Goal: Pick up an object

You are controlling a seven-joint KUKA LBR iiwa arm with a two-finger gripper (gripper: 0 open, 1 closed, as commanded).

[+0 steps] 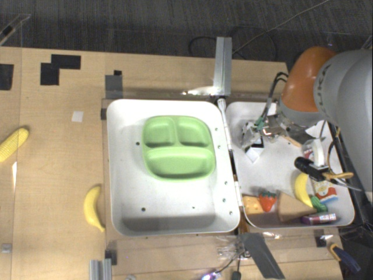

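Gripper [254, 134] — low in the right bin [274, 174], upper left part; finger spread cannot be told. Candidate: banana [301, 189] — below and right of it, among clutter. Judged light, firm, smooth-skinned; grasp across mid-body.

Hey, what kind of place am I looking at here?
Probably a robotics lab test bench: a grey arm with an orange band reaches over two shallow white bins, with toy food like a yellow plastic banana beside them.

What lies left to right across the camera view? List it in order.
Corn cob → loose banana → left bin holding the green divided tray → end effector over the right bin → purple marker.
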